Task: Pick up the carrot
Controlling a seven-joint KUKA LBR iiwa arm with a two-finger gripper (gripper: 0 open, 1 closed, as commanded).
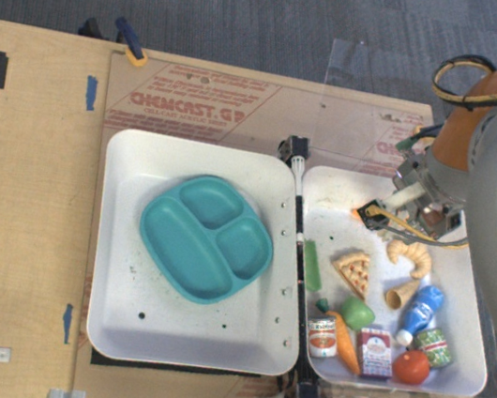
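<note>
The carrot (pixel 348 347) is found in the right bin (pixel 330 193), near its front edge, hemmed in btwn a small can (pixel 323 336) and a red box (pixel 376 351), w/ a green fruit (pixel 359 313) at its upper end; a cramped grasp is expected. The arm (pixel 454 139) is held over the bin's far corner, well apart from the carrot, so approach is judged not yet begun; whether the jaws are open or closed cannot be told.
</note>
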